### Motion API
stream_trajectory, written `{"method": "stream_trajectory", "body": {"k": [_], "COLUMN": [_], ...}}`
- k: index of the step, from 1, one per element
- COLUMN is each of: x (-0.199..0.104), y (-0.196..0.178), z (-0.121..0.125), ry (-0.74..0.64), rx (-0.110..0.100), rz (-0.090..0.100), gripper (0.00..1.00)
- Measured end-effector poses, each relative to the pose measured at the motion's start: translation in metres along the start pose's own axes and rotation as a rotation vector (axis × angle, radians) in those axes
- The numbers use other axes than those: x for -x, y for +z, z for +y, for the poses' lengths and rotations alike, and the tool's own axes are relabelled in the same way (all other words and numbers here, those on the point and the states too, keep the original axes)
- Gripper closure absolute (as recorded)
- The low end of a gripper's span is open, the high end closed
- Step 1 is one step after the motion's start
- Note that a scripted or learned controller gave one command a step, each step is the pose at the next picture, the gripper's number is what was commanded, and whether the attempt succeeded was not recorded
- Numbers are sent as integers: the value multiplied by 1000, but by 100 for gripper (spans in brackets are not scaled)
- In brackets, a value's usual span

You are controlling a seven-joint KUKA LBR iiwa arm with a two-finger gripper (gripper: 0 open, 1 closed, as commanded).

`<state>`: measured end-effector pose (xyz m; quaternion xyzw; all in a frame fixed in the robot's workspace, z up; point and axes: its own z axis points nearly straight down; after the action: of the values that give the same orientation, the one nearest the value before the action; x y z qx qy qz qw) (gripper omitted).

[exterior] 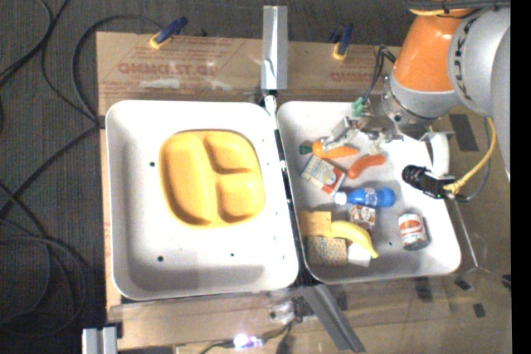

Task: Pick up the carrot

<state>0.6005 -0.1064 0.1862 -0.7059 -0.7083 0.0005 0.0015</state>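
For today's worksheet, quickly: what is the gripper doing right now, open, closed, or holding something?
Gripper: cannot be told; it hangs over the right bin, close above the carrot.

Carrot (338,152): orange, slender, tapered, lying flat and nearly horizontal in the upper part of the right bin (448,257), well clear of its near wall. Blunt end, with what looks like a green stub, points toward the bin's left wall; the right end is partly overlapped by clutter there. Its lower side touches neighbouring items.
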Motion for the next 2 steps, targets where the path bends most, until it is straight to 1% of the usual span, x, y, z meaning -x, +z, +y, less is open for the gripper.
{"method": "stream_trajectory", "body": {"k": [1,2], "x": [11,44], "y": [97,102], "z": [29,64], "ry": [-58,83], "rx": [12,-30], "rz": [-4,11], "gripper": [0,0]}}
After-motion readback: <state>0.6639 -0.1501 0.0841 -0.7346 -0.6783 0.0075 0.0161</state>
